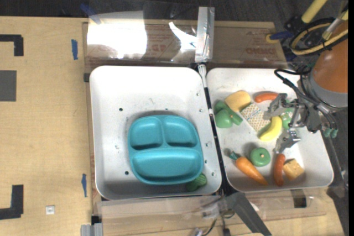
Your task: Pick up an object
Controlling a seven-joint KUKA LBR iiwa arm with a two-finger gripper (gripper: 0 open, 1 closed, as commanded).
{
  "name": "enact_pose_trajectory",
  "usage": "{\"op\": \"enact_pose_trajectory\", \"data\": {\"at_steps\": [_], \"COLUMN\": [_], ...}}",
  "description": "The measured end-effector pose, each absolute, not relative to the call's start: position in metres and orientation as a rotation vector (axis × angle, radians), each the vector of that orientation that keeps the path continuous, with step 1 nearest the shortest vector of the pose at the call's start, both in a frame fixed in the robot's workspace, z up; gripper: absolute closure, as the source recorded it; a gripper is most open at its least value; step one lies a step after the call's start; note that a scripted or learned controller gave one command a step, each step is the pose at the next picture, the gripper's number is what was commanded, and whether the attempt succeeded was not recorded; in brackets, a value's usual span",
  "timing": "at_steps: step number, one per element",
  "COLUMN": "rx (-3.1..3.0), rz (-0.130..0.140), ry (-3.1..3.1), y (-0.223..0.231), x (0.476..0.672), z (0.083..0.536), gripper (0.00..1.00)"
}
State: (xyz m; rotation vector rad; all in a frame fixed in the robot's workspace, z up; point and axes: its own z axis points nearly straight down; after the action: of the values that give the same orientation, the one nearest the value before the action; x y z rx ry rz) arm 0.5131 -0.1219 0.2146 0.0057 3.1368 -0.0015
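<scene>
From above, the gripper (pixel 283 125) hangs low in the right bin (pixel 321 171). The yellow banana (pixel 271 129) lies just beside its fingers, touching or nearly so. I cannot tell how the fingers stand.

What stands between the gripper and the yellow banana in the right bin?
Nothing visible does. The gripper hangs in the right bin, right beside the banana, with no other toy between them. The green round toy and carrot lie below, out of the way.
</scene>
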Motion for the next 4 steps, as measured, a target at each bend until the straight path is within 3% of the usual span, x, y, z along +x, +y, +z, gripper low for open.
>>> {"op": "enact_pose_trajectory", "data": {"at_steps": [1, 2, 3, 4], "rx": [-0.137, -0.297, -0.214, -0.169], "rz": [0.003, -0.011, -0.022, -0.015], "ry": [3.142, 3.105, 3.1, 3.11], "y": [-0.147, -0.196, -0.19, -0.186], "x": [0.478, 0.577, 0.573, 0.584], "z": [0.121, 0.101, 0.1, 0.098], "gripper": [0.0, 0.0, 0.0, 0.0]}}
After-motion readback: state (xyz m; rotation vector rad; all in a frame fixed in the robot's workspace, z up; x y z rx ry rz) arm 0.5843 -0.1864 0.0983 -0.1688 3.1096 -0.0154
